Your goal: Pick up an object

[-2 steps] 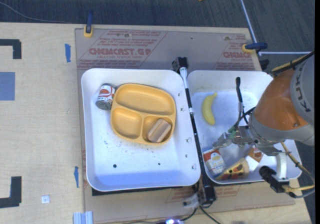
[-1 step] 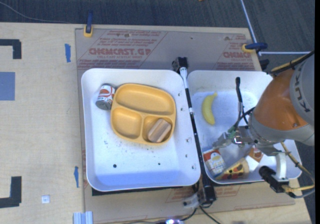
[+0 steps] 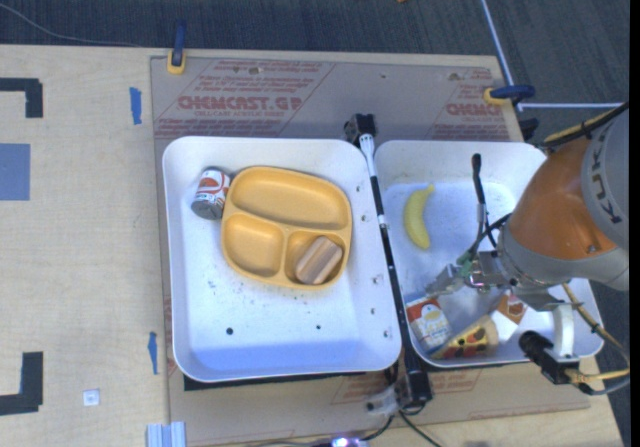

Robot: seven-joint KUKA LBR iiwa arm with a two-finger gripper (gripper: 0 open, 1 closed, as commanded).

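Observation:
My gripper (image 3: pixel 462 278) hangs low over the middle of the right bin (image 3: pixel 450 157), under the arm's orange band (image 3: pixel 560 210). A yellow banana (image 3: pixel 417 217) lies up and to the left of it, apart from it. Just below it sit a small white and red carton (image 3: pixel 428 323) and a yellow and red wedge-shaped toy (image 3: pixel 473 338). A small brown bottle-like item (image 3: pixel 511 309) lies to the gripper's right, partly hidden by the arm. I see nothing held.
The left bin (image 3: pixel 180 265) holds a yellow divided tray (image 3: pixel 285 197) with a tan bread-like piece (image 3: pixel 318 259) in its lower right compartment. A small can (image 3: pixel 209 193) lies against the tray's left side. A black divider (image 3: pixel 378 235) runs between the bins.

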